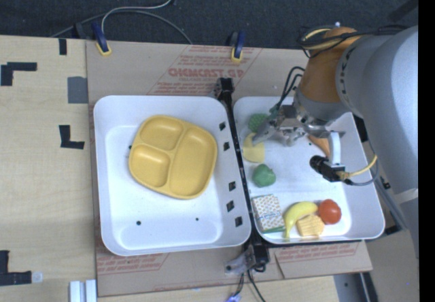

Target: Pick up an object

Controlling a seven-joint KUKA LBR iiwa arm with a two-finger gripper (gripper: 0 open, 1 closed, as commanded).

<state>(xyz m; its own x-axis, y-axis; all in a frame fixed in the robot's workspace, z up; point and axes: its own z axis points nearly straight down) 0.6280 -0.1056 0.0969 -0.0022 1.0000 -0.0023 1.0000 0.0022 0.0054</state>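
Two shallow white plastic bins are sitting side by side on the table (41, 158). The left bin (112, 226) is holding a yellow divided plastic plate (173, 156). The right bin (360, 226) is carrying a pale yellow block (254, 152), two green leafy toys (264, 174), a patterned square packet (267, 211), a yellow toy banana (298, 214), a red toy tomato (329, 211) and an orange wedge (310, 226). The gripper (262, 132) is hovering over the far left part of the right bin, just above the pale block; its fingers are too blurred to tell open from closed.
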